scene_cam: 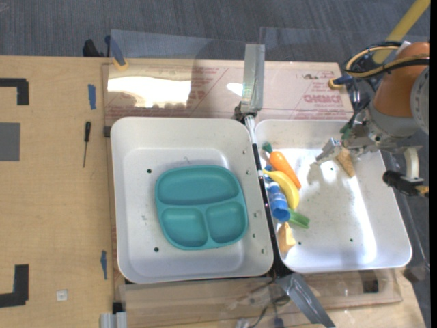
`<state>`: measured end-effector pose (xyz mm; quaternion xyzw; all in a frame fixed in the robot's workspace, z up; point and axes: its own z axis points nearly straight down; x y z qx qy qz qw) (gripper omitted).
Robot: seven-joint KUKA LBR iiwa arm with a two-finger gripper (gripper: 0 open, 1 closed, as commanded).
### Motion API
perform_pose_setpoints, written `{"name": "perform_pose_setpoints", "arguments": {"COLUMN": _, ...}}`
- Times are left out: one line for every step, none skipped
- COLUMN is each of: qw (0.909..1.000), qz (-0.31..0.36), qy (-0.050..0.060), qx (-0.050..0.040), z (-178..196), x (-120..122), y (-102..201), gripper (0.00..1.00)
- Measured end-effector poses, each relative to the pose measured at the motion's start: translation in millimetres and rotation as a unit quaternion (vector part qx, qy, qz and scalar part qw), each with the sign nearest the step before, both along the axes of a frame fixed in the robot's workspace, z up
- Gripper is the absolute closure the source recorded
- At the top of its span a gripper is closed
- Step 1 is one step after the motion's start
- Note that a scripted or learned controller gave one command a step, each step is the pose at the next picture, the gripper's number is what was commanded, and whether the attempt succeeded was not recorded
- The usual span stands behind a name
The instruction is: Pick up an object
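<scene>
Camera view shows red printing on the clear panel (225, 84) standing behind the two bins; most of it is too faint and glared to read, though a red word at the right end looks like a brand name I cannot make out with certainty. The left bin (130, 183) bears a teal divided plate (200, 205) with one long compartment above two smaller ones; it lies flat near the bin's middle. The right bin (369, 244) has toy pieces heaped along its left wall: an orange carrot (285, 168) uppermost, a yellow banana (287, 187) touching it below, a blue bottle-like piece (278, 203) beside the banana, a small green piece (299, 219) and a pale yellow piece (285, 238) lowest. The gripper (337, 153) hangs over the right bin's upper part; a small tan object (347, 161) sits at its fingertips, but I cannot tell whether the fingers clamp it or merely stand beside it.
</scene>
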<state>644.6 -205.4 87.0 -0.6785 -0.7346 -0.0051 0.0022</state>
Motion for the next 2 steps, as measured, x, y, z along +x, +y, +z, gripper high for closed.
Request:
{"name": "perform_pose_setpoints", "arguments": {"qw": 1.0, "qz": 0.001, "qy": -0.003, "qx": -0.0049, "z": 13, "x": 1, "y": -3, "gripper": 1.0}}
{"name": "perform_pose_setpoints", "arguments": {"qw": 0.9992, "qz": 0.039, "qy": -0.006, "qx": -0.0048, "z": 114, "x": -8, "y": 103, "gripper": 1.0}}
